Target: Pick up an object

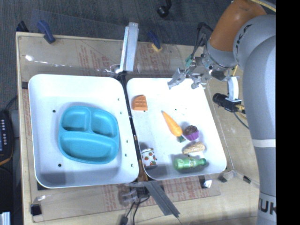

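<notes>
While end effector hovers open (empty), green bottle blurred

Waffle piece: orange-brown, flat, upper left of the right bin.
Carrot: orange, lying diagonally, mid-bin.
Purple onion: touching the carrot's lower end.
Bread roll: tan, below the onion.
Green bottle: on its side.
Small can: near the bin's lower left corner.

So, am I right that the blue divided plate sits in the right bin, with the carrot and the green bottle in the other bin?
Not quite: the blue divided plate sits in the left bin, as the camera view shows. The carrot and the green bottle do lie in the other bin, the right bin.
</notes>
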Available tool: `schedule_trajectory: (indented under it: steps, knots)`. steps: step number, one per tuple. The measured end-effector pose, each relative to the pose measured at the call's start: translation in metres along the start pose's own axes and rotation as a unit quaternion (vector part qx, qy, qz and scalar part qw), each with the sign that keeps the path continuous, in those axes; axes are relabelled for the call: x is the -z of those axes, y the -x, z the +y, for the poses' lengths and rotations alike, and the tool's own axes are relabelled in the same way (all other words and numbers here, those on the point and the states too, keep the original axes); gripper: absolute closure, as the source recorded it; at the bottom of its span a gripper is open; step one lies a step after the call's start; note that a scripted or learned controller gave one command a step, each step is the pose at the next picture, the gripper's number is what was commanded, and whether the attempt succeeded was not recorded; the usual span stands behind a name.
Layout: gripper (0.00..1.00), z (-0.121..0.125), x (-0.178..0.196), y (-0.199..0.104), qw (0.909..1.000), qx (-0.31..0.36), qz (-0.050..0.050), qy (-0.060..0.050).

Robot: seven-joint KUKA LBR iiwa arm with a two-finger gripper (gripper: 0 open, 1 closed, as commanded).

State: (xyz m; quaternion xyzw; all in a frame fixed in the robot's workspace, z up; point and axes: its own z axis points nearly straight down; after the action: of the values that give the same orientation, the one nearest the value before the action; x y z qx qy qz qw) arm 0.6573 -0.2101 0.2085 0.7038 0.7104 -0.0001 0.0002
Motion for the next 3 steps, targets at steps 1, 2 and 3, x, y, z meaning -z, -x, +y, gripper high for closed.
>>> schedule_trajectory:
  steps: [1, 2, 3]
  knots:
    - [0.00, -0.069, -0.113, -0.025, 1.0000, -0.001, 0.000, -0.001]
    - [1.00, -0.069, -0.103, -0.025, 1.0000, 0.000, 0.000, -0.002]
    - [0.00, -0.069, -0.103, -0.025, 1.0000, 0.000, 0.000, -0.002]
